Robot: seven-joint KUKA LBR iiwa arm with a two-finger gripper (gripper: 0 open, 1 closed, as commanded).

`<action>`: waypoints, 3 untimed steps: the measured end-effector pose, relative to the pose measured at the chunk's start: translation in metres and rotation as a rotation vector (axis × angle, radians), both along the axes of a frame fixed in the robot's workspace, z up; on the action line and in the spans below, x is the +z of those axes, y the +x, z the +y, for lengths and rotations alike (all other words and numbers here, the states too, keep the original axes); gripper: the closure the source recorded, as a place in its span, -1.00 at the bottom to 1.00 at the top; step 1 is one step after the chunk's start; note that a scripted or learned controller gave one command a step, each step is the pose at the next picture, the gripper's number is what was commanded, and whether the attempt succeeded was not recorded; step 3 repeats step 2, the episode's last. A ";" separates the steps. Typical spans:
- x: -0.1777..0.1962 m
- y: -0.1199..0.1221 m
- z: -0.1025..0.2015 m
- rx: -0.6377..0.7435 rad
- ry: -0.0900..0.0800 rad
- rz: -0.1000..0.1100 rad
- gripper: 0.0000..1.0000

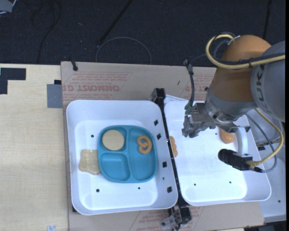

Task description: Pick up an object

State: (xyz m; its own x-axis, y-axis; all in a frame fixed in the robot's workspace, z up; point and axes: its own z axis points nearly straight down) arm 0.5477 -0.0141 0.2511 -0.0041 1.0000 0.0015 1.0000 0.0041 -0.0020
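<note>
Orange lump [227, 137] (small, rounded, partly hidden under the arm) lies in the right white bin [216, 189], well to the right of the blue divided tray [118, 168] and farther from it than anything else in the bins. The gripper [190, 128] hangs over that same bin, between the tray and the lump, apart from the lump; nothing shows in its grip, and I cannot tell whether it is spread or pressed together. A smaller tan-orange piece [173, 147] sits just right of the tray, beyond the two bin walls, at the right bin's near edge. The tray itself lies in the left white bin [76, 129] on the counter [24, 153]. A round tan biscuit [112, 139] fills its upper left compartment, a pretzel [144, 144] its upper right. A pale bread-like slice [89, 161] touches the tray's left edge.
</note>
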 end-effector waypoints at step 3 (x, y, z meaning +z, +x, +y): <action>-0.014 0.036 0.111 0.000 0.000 0.000 1.00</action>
